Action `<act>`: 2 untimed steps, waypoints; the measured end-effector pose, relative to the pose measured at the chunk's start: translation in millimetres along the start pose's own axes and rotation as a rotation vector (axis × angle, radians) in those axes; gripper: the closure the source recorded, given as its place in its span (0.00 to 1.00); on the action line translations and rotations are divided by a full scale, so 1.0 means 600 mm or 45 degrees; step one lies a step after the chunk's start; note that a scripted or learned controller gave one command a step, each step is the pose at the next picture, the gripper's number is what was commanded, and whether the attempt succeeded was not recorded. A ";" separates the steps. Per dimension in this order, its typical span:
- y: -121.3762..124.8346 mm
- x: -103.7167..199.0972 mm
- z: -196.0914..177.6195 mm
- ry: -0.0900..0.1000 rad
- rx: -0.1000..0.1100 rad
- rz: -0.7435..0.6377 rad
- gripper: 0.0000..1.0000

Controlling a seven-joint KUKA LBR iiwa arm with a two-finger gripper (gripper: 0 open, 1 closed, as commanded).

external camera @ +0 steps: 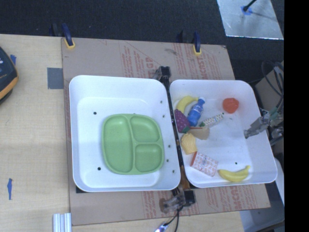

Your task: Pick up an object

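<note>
My gripper point(253, 129) sits at the right edge of the right bin point(263, 170), low over the rim, and how it stands I cannot tell — too small and blurred at that edge. It holds nothing that I can see. The left bin point(82, 95) carries a green plate point(132, 143), three wells, lying flat. All the loose things are in the right bin: a red ball point(231, 105) at the far right, closest to me; a blue bottle point(195, 112) tilted against a yellow piece point(184, 103) at the far left; a purple piece point(180, 121) just left of the bottle; a tan lump point(189, 143) near the middle; a red-and-white packet point(204, 163) lying flat; and a banana point(234, 174) along the near wall. I judge the ball the best pick — it stands apart from the rest with bare floor round it. It looks a light, smooth toy, likely to roll or slip, so I would close across its widest part, straight down. The packet looks flat and thin, hard to get under; the bottle is crowded by its neighbours; the banana hugs the wall.
</note>
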State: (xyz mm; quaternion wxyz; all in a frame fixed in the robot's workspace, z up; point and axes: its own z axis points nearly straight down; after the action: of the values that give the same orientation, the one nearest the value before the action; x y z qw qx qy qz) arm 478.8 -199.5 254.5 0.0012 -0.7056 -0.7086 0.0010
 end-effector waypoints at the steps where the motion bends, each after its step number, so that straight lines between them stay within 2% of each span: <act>1: 0.164 -0.021 0.061 -0.002 0.001 -0.002 0.00; 2: 0.233 -0.020 0.265 0.000 0.003 -0.003 0.00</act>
State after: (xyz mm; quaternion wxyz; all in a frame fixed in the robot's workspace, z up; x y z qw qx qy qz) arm 618.3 -211.0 94.9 0.0021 -0.7047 -0.7095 0.0019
